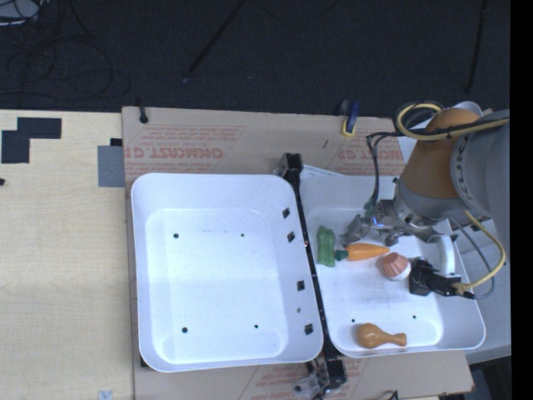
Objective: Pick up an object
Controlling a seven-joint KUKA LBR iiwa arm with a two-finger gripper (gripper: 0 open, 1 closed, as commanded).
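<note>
The table [58,248] shows pale wood at the left, with a sheet of cardboard [208,140] laid over its middle and printed in red letters. Two white bins sit on the cardboard, side by side and touching along a black seam.

The left bin [141,223] is the larger in view, with small dark dots on its floor.

The right bin [466,327] holds four things. A green piece [325,246] lies at the bin's left, just right of the seam. An orange carrot [366,252] lies on its side touching the green piece, its tip pointing right. Just right of the carrot sits a pink and white piece [395,265]. At the near side, well apart from these, lies a tan drumstick [379,336], its thin end pointing right.

The gripper [379,223] hangs over the far part of the right bin, directly above the carrot, and nothing shows between its fingers; how wide they stand cannot be told. Above it rises the orange band [437,161] and the grey arm [487,173], reaching in from the right, with yellow and black cables looped around it. A black fitting [429,278] sits just right of the pink piece.
</note>
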